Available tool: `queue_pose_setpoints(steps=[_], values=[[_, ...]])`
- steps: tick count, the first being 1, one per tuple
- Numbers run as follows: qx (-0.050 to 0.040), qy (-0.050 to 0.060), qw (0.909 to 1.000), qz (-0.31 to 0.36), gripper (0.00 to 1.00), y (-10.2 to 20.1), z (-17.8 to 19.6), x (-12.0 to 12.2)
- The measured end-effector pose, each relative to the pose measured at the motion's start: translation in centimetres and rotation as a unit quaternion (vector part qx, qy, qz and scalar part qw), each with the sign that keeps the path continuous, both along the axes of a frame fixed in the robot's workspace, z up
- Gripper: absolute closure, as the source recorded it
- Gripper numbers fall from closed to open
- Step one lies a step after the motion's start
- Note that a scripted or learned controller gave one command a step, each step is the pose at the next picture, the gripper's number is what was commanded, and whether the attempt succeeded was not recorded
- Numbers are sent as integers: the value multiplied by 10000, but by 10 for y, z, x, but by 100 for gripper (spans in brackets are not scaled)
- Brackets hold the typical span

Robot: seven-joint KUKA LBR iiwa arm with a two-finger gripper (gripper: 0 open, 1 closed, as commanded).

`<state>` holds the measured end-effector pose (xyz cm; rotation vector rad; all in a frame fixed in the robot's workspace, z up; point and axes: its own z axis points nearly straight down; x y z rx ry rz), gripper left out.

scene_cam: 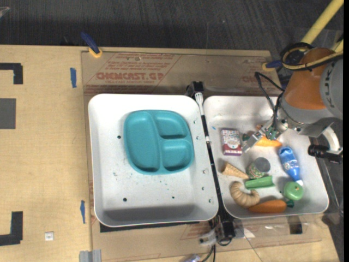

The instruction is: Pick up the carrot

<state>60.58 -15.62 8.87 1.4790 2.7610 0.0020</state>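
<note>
Carrot [268, 206] lies flat at the near edge of the right bin [322, 201], touching the croissant [243, 194], just below the green bottle [293, 190]. Gripper [260, 137] sits farther back, near the orange wedge [268, 143]; whether it is released or clenched, cannot tell. Best approach: straddle the carrot's free middle, crosswise.

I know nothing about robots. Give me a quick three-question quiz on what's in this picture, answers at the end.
1. True or false: the carrot lies in the same bin as the teal tray.
2. Which sits closest to the gripper? A) green cup B) orange wedge C) croissant
3. Fill in: the carrot lies along the right bin's ____ edge.

Key: 1 false; 2 B; 3 bottom (nearest the viewer).
</note>
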Motion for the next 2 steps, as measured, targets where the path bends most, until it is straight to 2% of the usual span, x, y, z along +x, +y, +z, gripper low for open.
queue_pose_setpoints(steps=[1,2], values=[[22,1,9942,-1071,0,-14,0,-33],[1,-54,9944,-1058,100,-15,14,-30]])
